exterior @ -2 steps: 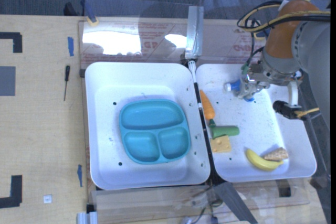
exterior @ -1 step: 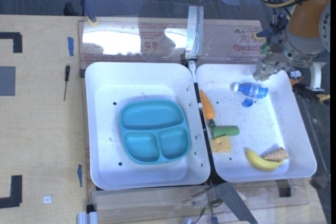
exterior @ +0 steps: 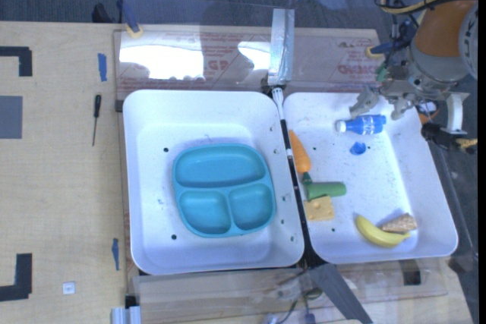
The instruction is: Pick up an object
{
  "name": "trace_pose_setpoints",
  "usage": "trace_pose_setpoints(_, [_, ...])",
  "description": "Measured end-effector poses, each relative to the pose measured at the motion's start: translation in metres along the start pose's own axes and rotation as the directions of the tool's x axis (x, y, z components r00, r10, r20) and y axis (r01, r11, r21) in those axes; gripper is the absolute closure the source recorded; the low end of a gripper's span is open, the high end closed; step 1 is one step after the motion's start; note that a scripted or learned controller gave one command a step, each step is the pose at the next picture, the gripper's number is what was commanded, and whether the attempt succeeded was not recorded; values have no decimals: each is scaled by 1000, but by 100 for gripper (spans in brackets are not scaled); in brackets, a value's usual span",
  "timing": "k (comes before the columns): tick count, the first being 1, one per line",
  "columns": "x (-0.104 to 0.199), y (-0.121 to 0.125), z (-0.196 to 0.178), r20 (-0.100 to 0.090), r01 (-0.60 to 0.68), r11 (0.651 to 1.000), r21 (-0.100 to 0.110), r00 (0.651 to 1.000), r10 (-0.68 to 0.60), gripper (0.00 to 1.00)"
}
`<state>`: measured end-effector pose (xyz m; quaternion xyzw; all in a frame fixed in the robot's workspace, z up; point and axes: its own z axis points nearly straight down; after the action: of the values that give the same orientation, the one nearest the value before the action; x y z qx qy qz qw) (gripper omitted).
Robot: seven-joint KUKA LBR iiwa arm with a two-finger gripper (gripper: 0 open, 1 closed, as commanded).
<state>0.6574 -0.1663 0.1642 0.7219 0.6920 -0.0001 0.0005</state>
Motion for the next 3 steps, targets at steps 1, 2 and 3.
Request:
trace_pose_setpoints(1, [-6,10,65,-5,-175,985,-17,985,174,0])
trace_pose_setpoints(2, [-7,16,66,-4,-193,981,-13,981,193,0])
trace_pose_setpoints(3, [-8,15,67,1,-159,987,-15,987,159,0])
